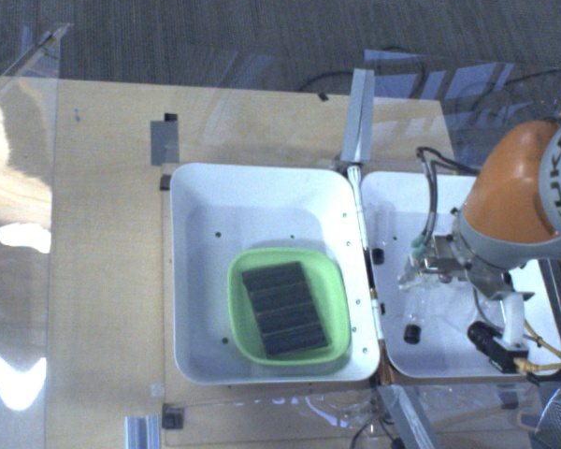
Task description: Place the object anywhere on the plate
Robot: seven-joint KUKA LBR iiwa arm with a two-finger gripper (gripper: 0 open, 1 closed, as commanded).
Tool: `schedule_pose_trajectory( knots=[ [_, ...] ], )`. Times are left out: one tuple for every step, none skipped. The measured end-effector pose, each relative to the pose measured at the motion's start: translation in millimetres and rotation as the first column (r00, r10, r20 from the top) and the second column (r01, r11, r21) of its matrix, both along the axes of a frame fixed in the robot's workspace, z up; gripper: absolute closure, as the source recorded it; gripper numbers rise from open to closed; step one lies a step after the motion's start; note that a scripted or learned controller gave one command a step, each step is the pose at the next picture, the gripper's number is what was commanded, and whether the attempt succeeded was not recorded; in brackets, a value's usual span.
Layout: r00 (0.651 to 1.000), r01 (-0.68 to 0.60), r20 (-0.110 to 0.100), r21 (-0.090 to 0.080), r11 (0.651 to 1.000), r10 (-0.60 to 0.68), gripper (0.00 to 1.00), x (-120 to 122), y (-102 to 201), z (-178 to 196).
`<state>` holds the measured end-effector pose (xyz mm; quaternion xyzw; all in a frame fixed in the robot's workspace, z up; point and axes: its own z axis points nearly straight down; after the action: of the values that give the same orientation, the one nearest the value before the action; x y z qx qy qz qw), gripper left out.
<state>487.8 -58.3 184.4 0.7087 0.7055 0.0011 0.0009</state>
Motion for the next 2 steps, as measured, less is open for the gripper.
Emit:
schedule_pose_trajectory(
  knots=[
    [0.996,-0.090,0.005,-0.002,0.996,0.090,1.00,54,-21,24],
    [0.973,-0.229,-0.001,0.000,0.973,0.229,1.00,13,33,-1]
  ],
)
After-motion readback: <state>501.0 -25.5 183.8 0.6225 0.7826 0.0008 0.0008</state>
